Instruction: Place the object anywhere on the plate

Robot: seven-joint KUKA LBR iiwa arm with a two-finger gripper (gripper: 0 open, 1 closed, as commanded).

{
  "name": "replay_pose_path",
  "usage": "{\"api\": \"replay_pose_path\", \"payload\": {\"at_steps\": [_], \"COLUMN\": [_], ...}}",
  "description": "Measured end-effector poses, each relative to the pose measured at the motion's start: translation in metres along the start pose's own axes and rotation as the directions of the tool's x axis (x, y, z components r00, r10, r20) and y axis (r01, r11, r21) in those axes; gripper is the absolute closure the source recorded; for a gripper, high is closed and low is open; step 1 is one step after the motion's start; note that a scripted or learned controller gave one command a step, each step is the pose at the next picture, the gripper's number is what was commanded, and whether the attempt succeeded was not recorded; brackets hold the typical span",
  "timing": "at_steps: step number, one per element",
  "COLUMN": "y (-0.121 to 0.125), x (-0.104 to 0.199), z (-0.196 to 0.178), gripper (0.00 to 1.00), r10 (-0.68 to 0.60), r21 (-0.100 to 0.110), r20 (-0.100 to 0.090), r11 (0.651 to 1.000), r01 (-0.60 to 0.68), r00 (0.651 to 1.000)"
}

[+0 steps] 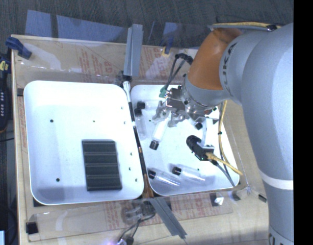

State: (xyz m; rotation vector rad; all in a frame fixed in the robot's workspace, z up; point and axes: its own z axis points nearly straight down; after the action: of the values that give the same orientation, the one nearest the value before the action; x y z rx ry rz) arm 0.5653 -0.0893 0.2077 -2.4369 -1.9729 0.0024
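Bright, even light from above washes out the two white bins, the left bin [75, 101] nearly featureless with only a soft grey shadow along its near wall. The arm [258, 86] casts mild shading over the right bin [197, 182]. The picture is slightly soft and grainy, the bench [70, 60] corners dimmer.

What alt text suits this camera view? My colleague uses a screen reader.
The grey arm's tool hangs over the right bin above clear tubes. The left bin holds a dark ridged plate.
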Motion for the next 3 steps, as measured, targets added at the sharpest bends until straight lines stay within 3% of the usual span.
{"api": "replay_pose_path", "payload": {"at_steps": [1, 2, 3], "y": [0.029, 0.040, 0.020], "x": [0.115, 0.244, 0.266], "z": [0.018, 0.036, 0.018], "gripper": [1.00, 1.00, 1.00], "r10": [0.011, -0.190, -0.625], "r21": [-0.001, -0.001, 0.002], "r20": [0.003, 0.002, 0.004], "r11": [1.000, 0.982, 0.781], "r01": [-0.011, 0.190, 0.625], "r00": [1.000, 0.982, 0.781]}}
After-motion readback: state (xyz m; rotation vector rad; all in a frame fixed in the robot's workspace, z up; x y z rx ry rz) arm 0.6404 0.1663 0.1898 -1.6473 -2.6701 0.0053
